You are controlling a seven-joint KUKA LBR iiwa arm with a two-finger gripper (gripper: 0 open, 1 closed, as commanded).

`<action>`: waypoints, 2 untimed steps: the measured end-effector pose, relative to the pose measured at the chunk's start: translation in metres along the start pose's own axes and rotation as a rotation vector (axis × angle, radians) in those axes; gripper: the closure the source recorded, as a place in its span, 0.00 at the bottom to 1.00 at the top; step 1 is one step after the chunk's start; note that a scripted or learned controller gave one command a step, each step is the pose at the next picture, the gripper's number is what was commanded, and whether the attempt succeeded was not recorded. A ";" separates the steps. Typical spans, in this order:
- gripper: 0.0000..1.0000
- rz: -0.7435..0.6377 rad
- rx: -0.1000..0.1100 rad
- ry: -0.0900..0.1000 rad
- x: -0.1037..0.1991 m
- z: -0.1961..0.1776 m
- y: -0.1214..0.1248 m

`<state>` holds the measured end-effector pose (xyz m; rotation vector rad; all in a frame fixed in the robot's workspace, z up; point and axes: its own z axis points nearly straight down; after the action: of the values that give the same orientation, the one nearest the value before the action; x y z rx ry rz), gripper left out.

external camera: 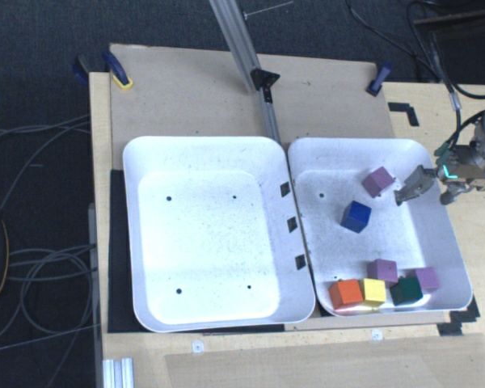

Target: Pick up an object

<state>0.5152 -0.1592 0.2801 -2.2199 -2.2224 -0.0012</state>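
along the near wall of the right bin (457, 253) sits a tight cluster of blocks: an orange block (347, 293) on the left, a yellow block (374, 291) touching it, a dark green block (405, 290) just beside that, and a purple block (427, 279) at the right end. a second purple block (382, 270) sits just behind the yellow one, touching the row. these all sit roughly square to the bin's near wall.

further in, near the middle of the same bin, a blue block (356, 216) stands alone, turned so a corner points toward the near wall. it is a cube, with no clear long axis.

beyond it, a third purple block (378, 181) lies tilted, its edges at a slant to the bin walls.

just right of that block, the gripper (413, 186) reaches in over the bin's right wall. its dark fingers (418, 181) point left toward the purple block and carry nothing between them; how wide they stand cannot be told.

the left bin (137, 217) lies beside the right one on the table (186, 79).
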 end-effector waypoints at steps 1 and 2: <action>0.00 0.000 0.006 0.002 0.008 0.059 -0.003; 0.00 0.001 0.009 0.002 0.009 0.123 -0.004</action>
<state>0.5112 -0.1504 0.1574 -2.2153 -2.2159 0.0055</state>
